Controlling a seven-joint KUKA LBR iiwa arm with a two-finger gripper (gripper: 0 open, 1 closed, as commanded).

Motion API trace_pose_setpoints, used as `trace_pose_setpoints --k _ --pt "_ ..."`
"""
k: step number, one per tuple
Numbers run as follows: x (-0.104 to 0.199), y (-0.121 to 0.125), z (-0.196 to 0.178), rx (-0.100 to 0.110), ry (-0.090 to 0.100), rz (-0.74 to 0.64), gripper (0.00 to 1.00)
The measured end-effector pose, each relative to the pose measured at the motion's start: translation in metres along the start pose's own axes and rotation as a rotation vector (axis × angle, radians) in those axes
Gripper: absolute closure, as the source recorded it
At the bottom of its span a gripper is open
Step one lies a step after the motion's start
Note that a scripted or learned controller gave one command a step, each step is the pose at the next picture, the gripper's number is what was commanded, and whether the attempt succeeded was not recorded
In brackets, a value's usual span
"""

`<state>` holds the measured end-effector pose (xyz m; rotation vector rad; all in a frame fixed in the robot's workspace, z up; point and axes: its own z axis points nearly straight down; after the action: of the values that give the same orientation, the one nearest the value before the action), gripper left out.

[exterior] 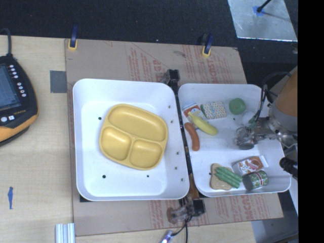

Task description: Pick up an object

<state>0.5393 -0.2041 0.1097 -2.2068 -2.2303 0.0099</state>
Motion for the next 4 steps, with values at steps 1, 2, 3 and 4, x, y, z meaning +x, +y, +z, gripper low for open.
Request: trace_pose_setpoints --k 1,2,3,4 --pt "0.048 0.044 -0.007 -0.003 0.0 0.003 1.0" --pt "0.047 0.044 -0.017 -0.001 0.0 0.002 1.0" --pt "0.09 0.093 0.006 -0.012 -0.002 0.005 1.0" --pt "0.149 0.061 -0.084 -0.005 0.003 0.006 1.0"
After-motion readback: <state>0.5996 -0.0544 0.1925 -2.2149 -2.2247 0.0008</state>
